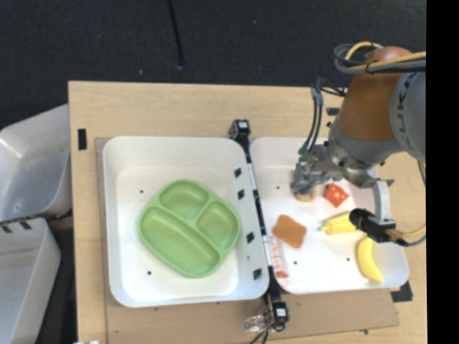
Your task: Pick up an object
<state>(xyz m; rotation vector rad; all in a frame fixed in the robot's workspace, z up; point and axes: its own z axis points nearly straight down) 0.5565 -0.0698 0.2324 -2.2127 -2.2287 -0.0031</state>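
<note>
Dark, speckled floor (107, 27) behind; pale wood-grain bench (165, 110) in front, flat and matte, bearing two shallow white bins with rounded corners and smooth, slightly glossy plastic walls. Left bin (115, 192) holding one green plate (190, 228), oval, moulded plastic, split by raised ridges into three compartments, lying flat near the bin's middle. Small black clips (239, 128) along the seam between the bins.

Right bin (280, 153) holding the loose pieces for picking. Red piece (336, 194), small and angular, just beside the gripper on its right. Brown piece (290, 231), flat and rounded like a slice of toast, nearer the front, apart from the rest. Yellow piece (337, 225), stubby and smooth, to the brown one's right, touching or nearly touching a black cylindrical fitting (369, 222) with a cable running off to the right. Banana (368, 259), curved and glossy yellow, by the front right corner. Red-and-white wrapper-like strip (276, 256) against the bin's left wall.

Grey arm (373, 113) with an orange band, reaching in from the right, looped with cables, covering the bin's back right part. Gripper (307, 185) low over the back left of the right bin, metallic and blocky, something small and tan just under its tip. Spread or pressed together: cannot tell from above. Nothing seen gripped.

White, bulky, smooth-sided housing (29, 163) off the bench's left edge.
</note>
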